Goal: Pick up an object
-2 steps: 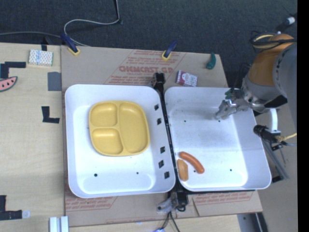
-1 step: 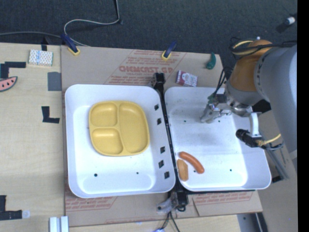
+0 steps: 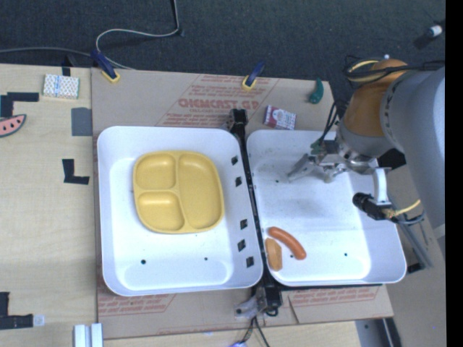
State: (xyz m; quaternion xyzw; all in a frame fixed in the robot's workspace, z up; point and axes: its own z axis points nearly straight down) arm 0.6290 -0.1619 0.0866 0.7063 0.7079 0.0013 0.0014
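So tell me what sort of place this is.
Most likely a robotics lab bench for pick-up trials: a grey arm's gripper reaches into the right white bin, toy food like a hot dog sausage serves as props, and a yellow divided plate sits in the left bin.

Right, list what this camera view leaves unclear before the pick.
- Gripper: small and seen from above at a slant over the right bin; its state cannot be read.
- Arm: cut off by the right edge, so its base is unseen.
- Small packet behind the bins: print too small to read.
- Sausage and the shorter piece beside it: too small to tell whether they touch.
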